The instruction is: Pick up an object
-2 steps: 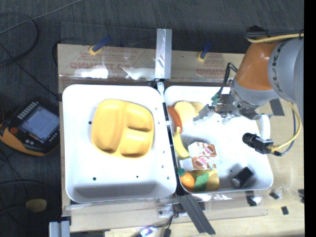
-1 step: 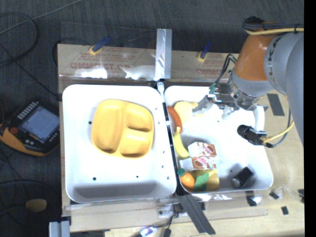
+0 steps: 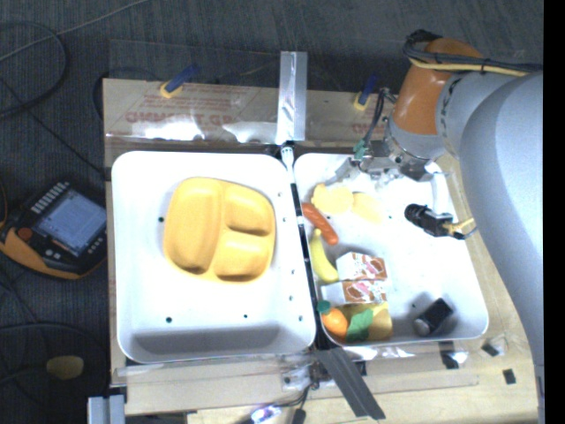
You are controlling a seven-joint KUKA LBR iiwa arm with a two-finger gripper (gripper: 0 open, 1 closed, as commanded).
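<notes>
The gripper point(image 3: 381, 162) is hovering over the right bin's point(image 3: 468, 281) far edge, lining up on the pale yellow pieces point(image 3: 346, 203) beneath. I'm not making out its fingers or any hold

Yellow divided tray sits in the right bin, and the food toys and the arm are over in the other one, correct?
Not quite. The camera view shows the yellow divided tray in the left bin. The food toys lie in the right bin, where the arm reaches.

A handheld control pendant point(image 3: 64, 228) lies on the dark carpet point(image 3: 53, 78), left of the bench point(image 3: 124, 104).
</notes>
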